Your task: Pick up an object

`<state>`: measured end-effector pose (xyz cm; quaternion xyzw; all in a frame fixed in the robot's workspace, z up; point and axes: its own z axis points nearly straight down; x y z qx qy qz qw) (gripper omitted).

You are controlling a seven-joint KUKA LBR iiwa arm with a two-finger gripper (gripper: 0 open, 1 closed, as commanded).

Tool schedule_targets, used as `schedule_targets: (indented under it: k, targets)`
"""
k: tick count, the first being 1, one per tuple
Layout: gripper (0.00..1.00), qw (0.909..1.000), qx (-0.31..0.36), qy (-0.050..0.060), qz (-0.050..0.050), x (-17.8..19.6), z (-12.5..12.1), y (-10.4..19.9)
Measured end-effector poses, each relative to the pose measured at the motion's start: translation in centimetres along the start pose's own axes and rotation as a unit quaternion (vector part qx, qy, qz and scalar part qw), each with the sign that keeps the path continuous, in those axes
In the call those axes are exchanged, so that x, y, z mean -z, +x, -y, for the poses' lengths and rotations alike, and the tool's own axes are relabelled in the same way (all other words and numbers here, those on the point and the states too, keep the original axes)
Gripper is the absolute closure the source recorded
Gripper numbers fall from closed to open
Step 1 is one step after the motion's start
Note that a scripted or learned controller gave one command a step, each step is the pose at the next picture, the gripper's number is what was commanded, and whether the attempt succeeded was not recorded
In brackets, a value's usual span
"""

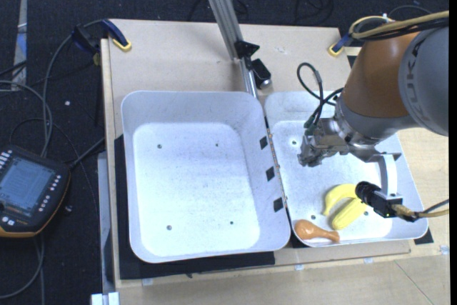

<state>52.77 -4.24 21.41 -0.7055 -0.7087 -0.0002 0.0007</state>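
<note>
Near the right bin's front, banana (343, 204) lies diagonally; gripper (312, 153) state unclear.

No readable text, label or number anywhere. Faint dark lettering on the grey arm casing (413, 78), up and right of the gripper (312, 153), possibly a brand name, too cropped to make out.

wooden worktop (186, 46), handheld control pendant (25, 189) on the dark floor (left side), black cables (43, 103), slanted aluminium rail (221, 3)
</note>
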Motion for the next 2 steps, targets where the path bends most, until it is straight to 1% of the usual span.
schedule_targets:
  k: [1, 2]
  targets:
    - [1.0, 1.0, 0.0, -0.001, 0.0, 1.5, 0.4, 5.4]
    - [1.0, 1.0, 0.001, 0.0, 0.0, 1.3, 1.4, 11.5]
